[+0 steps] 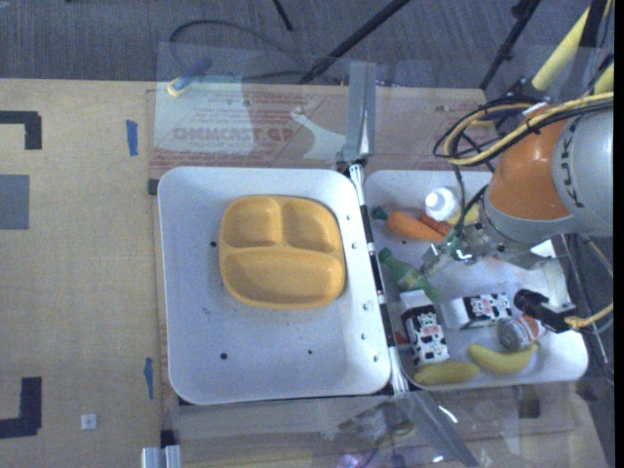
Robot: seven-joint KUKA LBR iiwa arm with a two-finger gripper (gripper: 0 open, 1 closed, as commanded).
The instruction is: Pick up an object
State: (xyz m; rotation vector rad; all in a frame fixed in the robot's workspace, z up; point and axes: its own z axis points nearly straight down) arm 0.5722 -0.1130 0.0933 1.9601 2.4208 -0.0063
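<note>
Gripper (450,252), its grasp impossible to judge from above, hangs low over the crowded right bin (575,359), probably because the pickable things lie there: carrot (414,226) just beside it, banana (502,357) nearer the front, yellow plate (283,252) well off left.

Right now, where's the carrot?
In the right bin, near its upper left corner: the carrot lies just below the white bottle, left of the claw.

Lying under black tripod legs (390,8), grey carpet (117,18); spreading below, a tan wooden bench (78,310) bearing blue tape bits (132,136).
</note>
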